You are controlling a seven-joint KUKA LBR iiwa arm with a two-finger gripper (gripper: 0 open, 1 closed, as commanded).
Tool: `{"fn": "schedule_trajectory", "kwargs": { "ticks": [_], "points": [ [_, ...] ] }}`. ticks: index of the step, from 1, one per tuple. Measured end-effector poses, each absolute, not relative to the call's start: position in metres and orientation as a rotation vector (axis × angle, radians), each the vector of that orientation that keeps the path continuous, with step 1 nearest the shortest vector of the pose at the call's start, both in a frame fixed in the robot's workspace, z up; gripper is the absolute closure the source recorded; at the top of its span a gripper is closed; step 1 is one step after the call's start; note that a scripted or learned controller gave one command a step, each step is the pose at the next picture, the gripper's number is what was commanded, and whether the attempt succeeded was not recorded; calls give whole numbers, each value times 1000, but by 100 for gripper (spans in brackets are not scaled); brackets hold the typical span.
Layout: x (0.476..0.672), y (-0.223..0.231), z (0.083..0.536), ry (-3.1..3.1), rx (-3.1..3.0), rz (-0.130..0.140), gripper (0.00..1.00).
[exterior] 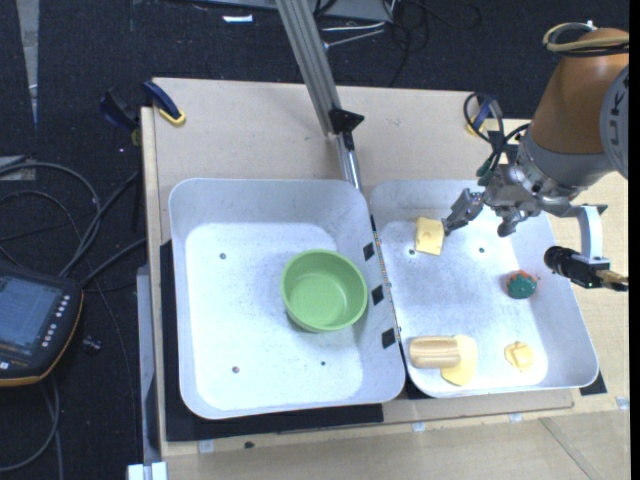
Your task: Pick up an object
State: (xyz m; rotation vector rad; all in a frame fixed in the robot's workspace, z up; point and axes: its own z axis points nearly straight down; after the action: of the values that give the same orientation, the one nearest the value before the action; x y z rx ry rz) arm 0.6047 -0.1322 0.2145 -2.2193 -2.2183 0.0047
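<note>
While gripper [483, 215] hangs wide, holding nothing: 1 green bowl [323, 290], 4 yellowish pieces [429, 236], 1 green-red toy [520, 285].

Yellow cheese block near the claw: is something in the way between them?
No. The claw sits just right of the yellow cheese block in the right bin, with bare bin floor between them.
</note>
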Motion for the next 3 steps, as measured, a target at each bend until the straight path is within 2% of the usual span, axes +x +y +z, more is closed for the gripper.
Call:
{"fn": "schedule_trajectory", "kwargs": {
  "ticks": [2,3],
  "points": [
    [614,-124,120,-2219,-2218,4,0],
    [615,-124,133,-2222,-2221,-1,100]
  ]
}}
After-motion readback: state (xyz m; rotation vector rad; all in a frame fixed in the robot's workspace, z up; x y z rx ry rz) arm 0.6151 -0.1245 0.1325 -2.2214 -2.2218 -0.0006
